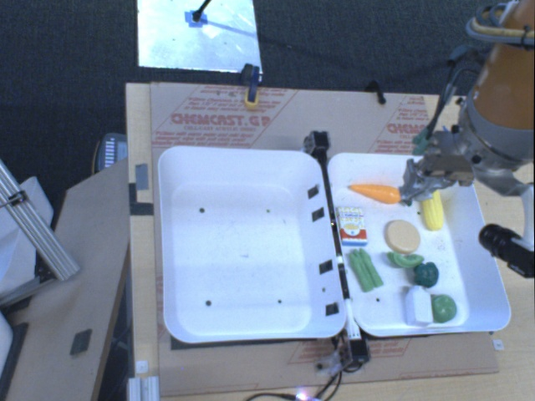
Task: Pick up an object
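Grey two-finger gripper (415, 192) poised above shallow white right-hand bin (491, 307), at three o'clock from orange plastic carrot (375, 193), eleven o'clock from yellow corn cob (432, 210); finger state impossible to tell.

Single fixed overhead camera, slanted down, both bins (251, 161) visible

Evenly and brightly lit from above, with glare off the metal sheet (199, 22) at eleven o'clock, washed-out white bins (242, 241), soft faint shadows, slightly grainy and soft throughout.
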